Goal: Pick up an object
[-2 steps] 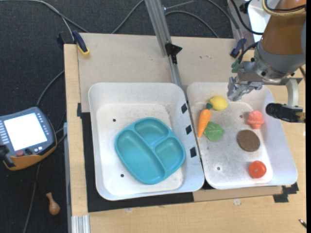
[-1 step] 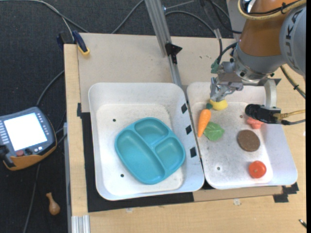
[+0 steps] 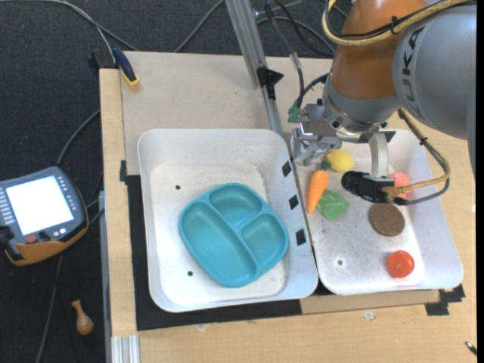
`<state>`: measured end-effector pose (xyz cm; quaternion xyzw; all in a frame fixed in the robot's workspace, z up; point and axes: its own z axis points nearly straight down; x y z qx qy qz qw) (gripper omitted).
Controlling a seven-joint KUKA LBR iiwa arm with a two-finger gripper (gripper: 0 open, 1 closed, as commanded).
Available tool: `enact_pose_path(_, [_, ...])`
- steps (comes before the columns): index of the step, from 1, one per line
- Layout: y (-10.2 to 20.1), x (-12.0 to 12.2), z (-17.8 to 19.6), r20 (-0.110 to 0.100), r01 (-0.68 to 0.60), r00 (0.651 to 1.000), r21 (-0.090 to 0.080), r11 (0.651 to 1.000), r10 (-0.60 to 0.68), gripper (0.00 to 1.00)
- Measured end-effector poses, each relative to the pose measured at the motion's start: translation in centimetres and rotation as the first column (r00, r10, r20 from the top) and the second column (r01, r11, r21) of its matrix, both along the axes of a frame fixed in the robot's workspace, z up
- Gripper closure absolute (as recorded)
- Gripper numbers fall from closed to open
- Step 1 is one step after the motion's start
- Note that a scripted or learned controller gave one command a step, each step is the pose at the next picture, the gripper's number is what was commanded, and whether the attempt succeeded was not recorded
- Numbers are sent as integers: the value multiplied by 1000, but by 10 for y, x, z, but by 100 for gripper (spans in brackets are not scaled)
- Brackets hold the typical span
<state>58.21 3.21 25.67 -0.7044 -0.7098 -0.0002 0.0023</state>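
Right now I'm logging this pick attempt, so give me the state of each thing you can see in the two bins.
blue plate: flat in the left bin, nothing on it
carrot: lying in the right bin, touching the green toy
yellow toy: resting beneath the arm
brown disc: lying flat
red ball: resting apart, nearest the front
gripper: low over the bins' divide, grip unclear

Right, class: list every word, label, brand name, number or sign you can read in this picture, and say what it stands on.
"UK": dark letters on the grey arm casing, cut off at the frame's right edge; the rest of the brand name is out of frame.
Handheld control pendant: its bright screen is washed out, nothing legible.
Blue divided plate, carrot, tomato: no text.
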Motion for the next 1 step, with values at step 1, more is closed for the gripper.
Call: enact_pose_path(1, [50,-24,-13,-2,1,1000,0,1000,-1,100])
